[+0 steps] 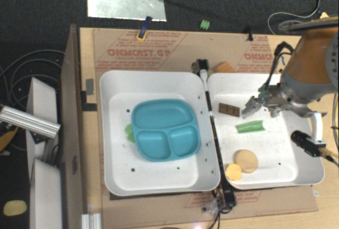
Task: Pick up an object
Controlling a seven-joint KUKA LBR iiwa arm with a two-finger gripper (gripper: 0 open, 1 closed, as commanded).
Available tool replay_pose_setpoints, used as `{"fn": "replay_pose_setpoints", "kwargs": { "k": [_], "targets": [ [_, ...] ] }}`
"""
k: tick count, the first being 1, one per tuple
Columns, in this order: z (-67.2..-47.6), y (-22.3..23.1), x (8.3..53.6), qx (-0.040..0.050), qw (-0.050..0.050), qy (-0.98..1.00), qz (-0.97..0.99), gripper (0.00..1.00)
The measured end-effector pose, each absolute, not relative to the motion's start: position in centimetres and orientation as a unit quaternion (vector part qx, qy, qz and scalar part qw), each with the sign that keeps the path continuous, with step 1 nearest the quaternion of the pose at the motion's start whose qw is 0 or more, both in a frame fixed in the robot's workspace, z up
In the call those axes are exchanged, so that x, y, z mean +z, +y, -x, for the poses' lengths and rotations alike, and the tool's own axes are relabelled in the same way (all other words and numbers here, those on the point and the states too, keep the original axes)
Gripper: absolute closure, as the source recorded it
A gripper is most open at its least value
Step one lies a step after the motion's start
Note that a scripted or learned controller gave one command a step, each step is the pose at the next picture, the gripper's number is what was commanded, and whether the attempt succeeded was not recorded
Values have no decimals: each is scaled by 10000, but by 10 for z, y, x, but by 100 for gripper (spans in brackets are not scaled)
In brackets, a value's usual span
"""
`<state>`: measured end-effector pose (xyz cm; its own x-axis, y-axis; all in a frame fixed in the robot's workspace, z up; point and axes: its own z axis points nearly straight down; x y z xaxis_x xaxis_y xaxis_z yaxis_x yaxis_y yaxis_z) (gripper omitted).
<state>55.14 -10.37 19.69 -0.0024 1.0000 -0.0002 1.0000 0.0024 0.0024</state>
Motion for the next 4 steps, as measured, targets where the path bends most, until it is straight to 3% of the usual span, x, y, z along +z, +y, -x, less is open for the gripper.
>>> {"fn": "replay_pose_setpoints", "kwargs": {
  "k": [1,2,3,4],
  "targets": [
    [-538,-117,81,5,1,7064,-7078,0],
    [-622,-160,98,25,60,7087,-7055,0],
    [-608,-140,186,32,43,7093,-7049,0],
    [-597,-116,82,6,30,7091,-7051,0]
  ]
}}
